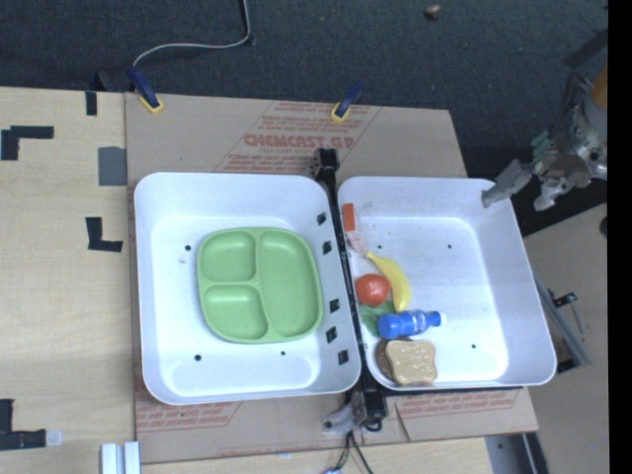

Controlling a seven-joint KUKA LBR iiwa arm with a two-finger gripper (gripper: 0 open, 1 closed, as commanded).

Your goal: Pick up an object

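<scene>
Along the left side of the right bin [494,294] lie several objects: a yellow banana [394,276], a red tomato [372,289], a blue bottle [407,323] and a slice of bread [410,361]. A green piece [368,313] peeks out under the tomato. A small orange and white item [352,237] lies by the bin's left wall. My gripper [520,194] hangs over the bin's far right corner, well away from the objects. It is open, with nothing between its fingers.
The left bin [163,265] holds a green divided plate [260,284]. Black clips [331,255] join the two bins along the middle. Both bins rest on a cardboard sheet [286,136] held by yellow clamps.
</scene>
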